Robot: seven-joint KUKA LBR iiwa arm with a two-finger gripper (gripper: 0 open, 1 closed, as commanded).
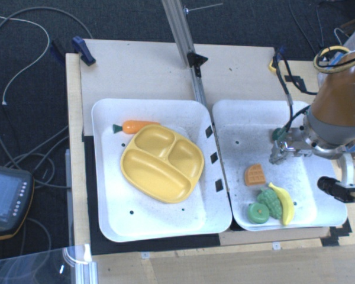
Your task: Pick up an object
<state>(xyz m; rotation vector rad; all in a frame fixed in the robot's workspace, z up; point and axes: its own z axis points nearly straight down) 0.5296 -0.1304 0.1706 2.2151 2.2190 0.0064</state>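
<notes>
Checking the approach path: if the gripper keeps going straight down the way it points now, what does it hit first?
Probably bare floor of the right bin. The gripper sits up and to the right of the orange waffle; the banana and green toys lie nearer the front. Height above the floor is unclear.

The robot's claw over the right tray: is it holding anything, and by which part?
Nothing shows in the grey two-finger gripper. It sits above bare floor of the right white bin, apart from the orange waffle-like toy and yellow banana.
</notes>
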